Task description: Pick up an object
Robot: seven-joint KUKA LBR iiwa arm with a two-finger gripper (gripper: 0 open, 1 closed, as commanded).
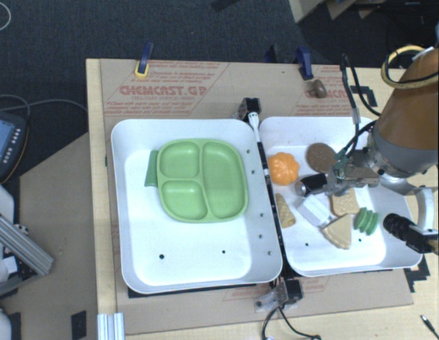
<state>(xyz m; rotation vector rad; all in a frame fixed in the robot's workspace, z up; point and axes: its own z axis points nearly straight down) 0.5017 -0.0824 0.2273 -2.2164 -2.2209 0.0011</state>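
Camera view looks down on a table carrying two white bins. The left bin [134, 246] holds a green divided plate [202, 179] near its middle. The right bin [389, 261] holds the likely candidates: an orange ball-like fruit [283, 167] against its left wall, a brown round piece [320, 156] toward the far edge, a dark cylinder [311, 184] just beside the end effector [341, 179], bread-like slices [340, 231] toward the near edge, and a small green ridged piece [366, 221] toward the near right corner.

The end effector hangs low over the middle of the right bin, close to the dark cylinder; whether it is spread or closed, or has anything, I cannot tell.

These look like light plastic toy foods, stiff and smooth, so probably slippery. The round fruit may roll out of a pinch; a grip across its widest part seems best. The flat slices lie low and would need taking across their narrow edges.
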